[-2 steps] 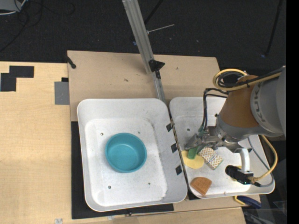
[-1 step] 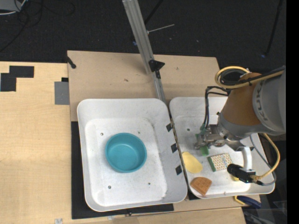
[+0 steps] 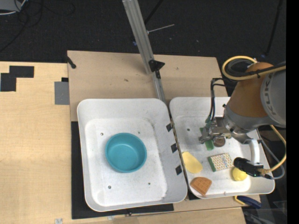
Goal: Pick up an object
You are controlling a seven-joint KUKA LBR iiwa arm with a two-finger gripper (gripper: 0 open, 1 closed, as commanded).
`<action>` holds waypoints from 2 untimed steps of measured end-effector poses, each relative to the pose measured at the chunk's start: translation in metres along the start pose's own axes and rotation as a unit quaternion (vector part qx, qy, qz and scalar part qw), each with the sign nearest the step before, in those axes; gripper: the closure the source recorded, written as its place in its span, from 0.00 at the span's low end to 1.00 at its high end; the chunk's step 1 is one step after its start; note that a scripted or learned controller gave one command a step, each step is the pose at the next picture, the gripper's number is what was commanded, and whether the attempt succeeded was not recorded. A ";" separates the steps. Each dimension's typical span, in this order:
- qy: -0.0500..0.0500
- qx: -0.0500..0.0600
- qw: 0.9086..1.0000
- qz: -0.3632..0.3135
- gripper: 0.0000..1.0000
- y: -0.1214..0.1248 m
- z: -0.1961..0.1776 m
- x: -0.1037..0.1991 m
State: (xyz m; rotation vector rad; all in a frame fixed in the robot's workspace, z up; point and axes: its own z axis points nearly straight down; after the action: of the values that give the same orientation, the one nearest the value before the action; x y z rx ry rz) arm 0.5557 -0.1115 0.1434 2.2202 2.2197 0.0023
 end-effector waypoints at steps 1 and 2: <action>0.000 -0.001 1.000 0.000 1.00 0.009 -0.050 0.005; 0.000 0.000 1.000 0.000 1.00 0.010 -0.090 0.005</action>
State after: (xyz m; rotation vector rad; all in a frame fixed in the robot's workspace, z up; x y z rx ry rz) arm 0.5656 -0.1069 0.2330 2.2201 2.2195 0.0027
